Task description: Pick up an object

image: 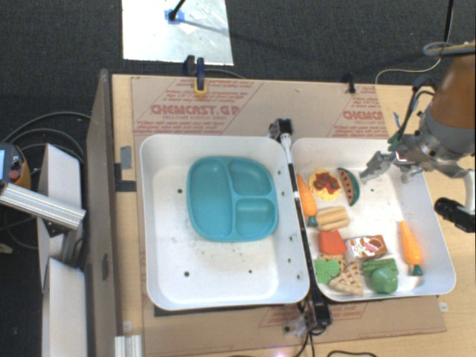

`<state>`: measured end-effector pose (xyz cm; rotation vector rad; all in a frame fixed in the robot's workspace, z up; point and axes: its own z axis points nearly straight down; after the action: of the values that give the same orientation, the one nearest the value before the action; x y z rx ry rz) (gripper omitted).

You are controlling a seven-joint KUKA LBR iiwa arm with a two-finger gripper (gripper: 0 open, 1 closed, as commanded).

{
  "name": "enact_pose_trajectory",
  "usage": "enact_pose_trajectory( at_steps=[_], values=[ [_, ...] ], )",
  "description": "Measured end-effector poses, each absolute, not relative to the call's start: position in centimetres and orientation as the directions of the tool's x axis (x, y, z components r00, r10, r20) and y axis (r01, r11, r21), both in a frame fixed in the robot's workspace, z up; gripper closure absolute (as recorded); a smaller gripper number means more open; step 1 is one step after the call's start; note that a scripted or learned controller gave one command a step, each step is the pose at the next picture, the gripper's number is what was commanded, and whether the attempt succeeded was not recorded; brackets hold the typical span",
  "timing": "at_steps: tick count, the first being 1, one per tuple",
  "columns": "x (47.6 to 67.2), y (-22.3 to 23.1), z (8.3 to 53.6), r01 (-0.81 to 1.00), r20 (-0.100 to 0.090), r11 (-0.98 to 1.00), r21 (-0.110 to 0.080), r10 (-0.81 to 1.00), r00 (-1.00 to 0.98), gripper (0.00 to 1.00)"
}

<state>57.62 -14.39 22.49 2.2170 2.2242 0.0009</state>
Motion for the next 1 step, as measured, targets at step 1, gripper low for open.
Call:
enact_pose_trajectory(
  at_steps=[1],
  values=[
    [64.45, -11.36, 8.28, 1.000, 0.000, 0.007, 0.014, 1.000, -0.007, 0.00]
  ],
)
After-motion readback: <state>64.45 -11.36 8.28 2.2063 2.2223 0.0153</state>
